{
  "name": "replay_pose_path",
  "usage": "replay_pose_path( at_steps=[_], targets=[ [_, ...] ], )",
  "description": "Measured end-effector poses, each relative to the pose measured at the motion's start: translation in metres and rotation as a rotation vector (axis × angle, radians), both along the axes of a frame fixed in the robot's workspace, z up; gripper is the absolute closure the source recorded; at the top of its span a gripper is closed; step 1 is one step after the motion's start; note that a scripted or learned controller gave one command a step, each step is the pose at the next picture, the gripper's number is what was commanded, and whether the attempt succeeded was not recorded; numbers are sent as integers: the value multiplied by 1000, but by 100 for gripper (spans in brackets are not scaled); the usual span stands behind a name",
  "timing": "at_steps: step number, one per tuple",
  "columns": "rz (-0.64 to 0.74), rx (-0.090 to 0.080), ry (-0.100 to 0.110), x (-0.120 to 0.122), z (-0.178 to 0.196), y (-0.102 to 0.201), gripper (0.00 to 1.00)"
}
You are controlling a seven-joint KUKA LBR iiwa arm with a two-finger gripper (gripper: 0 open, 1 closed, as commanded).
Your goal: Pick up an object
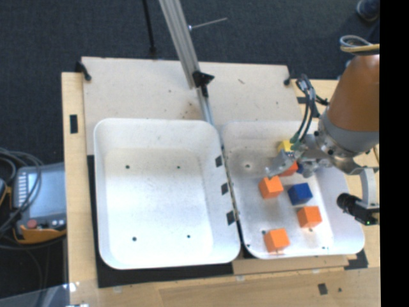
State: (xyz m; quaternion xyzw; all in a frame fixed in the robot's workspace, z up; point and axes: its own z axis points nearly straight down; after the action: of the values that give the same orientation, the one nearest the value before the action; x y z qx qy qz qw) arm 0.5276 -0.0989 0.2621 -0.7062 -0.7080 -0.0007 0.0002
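In the right bin (pixel 250 147), several blocks lie loose. One orange block (pixel 271 187) sits near the middle, with a blue block (pixel 300 193) just to its right. Two more orange blocks lie nearer the front, one (pixel 309 216) on the right and one (pixel 277 239) by the front rim. A small yellow piece (pixel 285 146) shows beside the wrist. My gripper (pixel 283 165) hangs low over the bin, just above and behind the middle orange block. A bit of orange (pixel 292 169) shows right beside it, and I cannot tell what it belongs to.
The left bin (pixel 102 171) sits beside the right one, separated by a rim with black clips (pixel 225 187). A slanted aluminium rail (pixel 182 37) rises behind the bins. Cables (pixel 307 107) run along the arm. A pendant (pixel 35 200) lies off the bench at the left.
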Motion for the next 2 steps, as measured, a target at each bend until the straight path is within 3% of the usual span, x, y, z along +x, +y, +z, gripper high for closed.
replay_pose_path(
  at_steps=[1, 2],
  targets=[
    [-4, -1, -1, 0, 0, 0, 0],
    [-4, -3, 6, -5, -61, -5, 0]
  ],
)
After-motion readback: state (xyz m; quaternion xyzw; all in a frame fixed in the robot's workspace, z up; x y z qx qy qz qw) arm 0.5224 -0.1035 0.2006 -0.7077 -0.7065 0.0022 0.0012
